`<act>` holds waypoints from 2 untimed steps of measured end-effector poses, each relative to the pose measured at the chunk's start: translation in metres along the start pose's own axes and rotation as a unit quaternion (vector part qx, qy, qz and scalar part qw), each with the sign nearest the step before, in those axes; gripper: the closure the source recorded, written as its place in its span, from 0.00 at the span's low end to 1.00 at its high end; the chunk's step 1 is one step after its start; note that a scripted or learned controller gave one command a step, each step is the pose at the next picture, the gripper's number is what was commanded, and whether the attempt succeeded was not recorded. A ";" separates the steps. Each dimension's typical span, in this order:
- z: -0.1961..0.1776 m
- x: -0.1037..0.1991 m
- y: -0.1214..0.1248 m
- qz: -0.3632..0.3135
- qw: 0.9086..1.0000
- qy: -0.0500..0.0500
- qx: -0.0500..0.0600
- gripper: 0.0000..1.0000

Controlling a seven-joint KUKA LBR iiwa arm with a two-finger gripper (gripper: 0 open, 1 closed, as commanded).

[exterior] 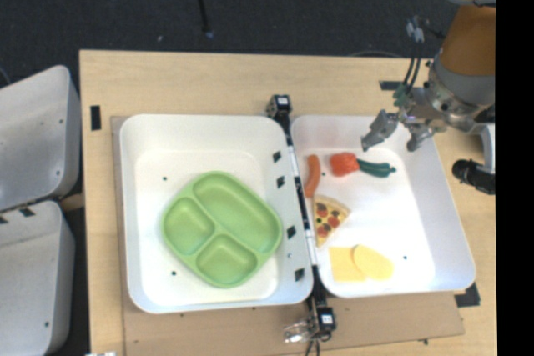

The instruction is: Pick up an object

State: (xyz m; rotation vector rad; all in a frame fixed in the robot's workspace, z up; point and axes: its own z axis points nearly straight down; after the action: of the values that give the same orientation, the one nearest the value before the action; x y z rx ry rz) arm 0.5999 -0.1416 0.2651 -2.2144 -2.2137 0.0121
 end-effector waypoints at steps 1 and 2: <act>-0.005 0.000 0.002 -0.001 1.000 -0.001 -0.005 0.00; 0.041 0.003 0.005 -0.001 1.000 -0.001 -0.003 0.00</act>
State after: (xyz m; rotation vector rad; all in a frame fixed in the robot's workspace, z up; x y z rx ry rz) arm 0.6045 -0.1388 0.2242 -2.2172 -2.2198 0.0084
